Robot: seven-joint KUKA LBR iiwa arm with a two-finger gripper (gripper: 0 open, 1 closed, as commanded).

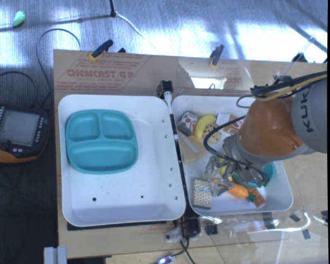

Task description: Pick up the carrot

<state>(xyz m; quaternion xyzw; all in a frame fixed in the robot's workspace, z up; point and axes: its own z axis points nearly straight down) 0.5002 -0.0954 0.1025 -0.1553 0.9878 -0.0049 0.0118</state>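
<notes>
Grey arm with orange band [269, 128] reaching in from right, low over right shallow white bin [285, 198]. Gripper [231, 172] down among clutter at bin's middle; cannot tell its state. Small orange carrot [239, 191] lying flat near front wall, just below gripper, beside patterned packet [202, 193]. Yellow banana [202, 125] toward back-left corner. Crowded there, little free floor. Left white bin [154, 197] holding teal divided plate [102, 140] at back-left; open room along its front and right edges. Brown cardboard worktop [99, 73] behind.
</notes>
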